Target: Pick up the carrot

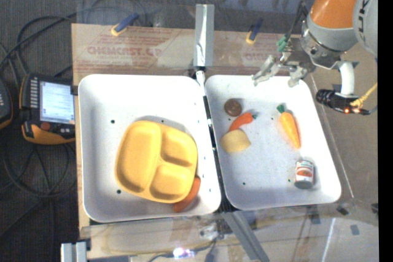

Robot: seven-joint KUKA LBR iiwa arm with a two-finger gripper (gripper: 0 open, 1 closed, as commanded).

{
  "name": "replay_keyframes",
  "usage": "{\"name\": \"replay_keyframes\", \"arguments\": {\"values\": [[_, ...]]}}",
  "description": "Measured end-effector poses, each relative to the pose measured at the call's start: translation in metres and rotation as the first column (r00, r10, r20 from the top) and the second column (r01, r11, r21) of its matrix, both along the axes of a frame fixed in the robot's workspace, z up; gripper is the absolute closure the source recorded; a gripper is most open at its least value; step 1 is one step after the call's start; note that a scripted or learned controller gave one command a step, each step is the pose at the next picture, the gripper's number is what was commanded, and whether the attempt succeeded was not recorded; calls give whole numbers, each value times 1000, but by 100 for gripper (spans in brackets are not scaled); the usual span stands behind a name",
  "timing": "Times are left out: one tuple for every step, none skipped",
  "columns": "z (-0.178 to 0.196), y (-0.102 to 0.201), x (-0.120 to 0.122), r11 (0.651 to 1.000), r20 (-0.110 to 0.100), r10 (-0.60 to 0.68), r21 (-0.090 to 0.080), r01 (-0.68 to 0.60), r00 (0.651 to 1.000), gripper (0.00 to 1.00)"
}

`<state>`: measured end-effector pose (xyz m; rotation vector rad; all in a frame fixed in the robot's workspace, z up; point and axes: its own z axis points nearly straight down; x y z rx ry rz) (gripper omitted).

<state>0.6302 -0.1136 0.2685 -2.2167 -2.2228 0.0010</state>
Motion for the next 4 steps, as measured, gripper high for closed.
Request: {"name": "replay_keyframes", "arguments": {"values": [[-6,-75,-44,1000,1,-28,-3,28,1000,0],[-127,-98,-36,991,-2,-137,-4,137,991,0],[-173,-95,-5,994,4,-110,4,110,994,0],[-166,-94,-5,994,1,-108,2,108,994,100]]}}
